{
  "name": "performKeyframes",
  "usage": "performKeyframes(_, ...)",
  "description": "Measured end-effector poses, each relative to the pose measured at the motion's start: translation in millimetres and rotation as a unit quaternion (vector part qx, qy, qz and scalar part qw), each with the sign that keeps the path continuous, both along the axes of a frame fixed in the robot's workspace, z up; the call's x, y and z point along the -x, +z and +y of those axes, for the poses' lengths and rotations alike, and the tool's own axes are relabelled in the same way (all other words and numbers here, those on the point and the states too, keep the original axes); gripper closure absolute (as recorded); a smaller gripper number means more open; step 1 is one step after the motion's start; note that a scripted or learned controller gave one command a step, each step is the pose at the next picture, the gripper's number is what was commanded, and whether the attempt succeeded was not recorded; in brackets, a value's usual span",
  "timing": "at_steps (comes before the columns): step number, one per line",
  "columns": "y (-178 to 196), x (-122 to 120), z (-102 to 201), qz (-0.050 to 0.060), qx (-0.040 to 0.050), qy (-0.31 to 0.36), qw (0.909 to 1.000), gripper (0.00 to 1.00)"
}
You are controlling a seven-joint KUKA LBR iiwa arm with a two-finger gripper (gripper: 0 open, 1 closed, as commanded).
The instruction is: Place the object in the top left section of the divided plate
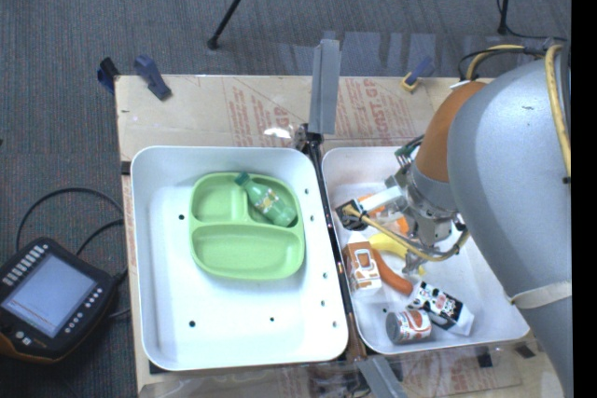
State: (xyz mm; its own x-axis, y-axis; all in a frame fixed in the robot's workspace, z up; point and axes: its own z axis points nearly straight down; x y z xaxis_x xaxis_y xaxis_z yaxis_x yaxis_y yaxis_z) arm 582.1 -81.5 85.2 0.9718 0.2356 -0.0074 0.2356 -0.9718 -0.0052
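the bench (224, 107) carries two shallow white bins side by side. in the left bin (159, 294) a green divided plate (244, 249) lies toward the bin's far edge, with two small sections on its far side and one long section on its near side. a small green bottle (268, 202) with a yellow label lies tilted in the plate's far right section, its cap touching the ridge that parts the two small sections. the plate's far left section (217, 198) is bare green.

the right bin (359, 165) holds a clutter of things. an orange and white carton (362, 266) lies by the bin's left wall, a yellow banana-like piece (392, 246) and an orange-red sausage-like piece (394, 279) lie just beside it, a small can (407, 326) rests near the bin's near edge, and a black and white patterned box (442, 306) lies just to the right of the can.

the grey arm (513, 172) with its orange band reaches over the right bin, and the tool (424, 238) hangs above the clutter near the bin's middle. whether the tool is open or closed cannot be told, nor whether it has hold of anything.
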Motion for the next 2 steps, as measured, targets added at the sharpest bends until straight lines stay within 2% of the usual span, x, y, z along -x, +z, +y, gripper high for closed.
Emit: performKeyframes(2,0.0,0.0,0.3,0.0,-0.0001,0.0,1.0,0.0)
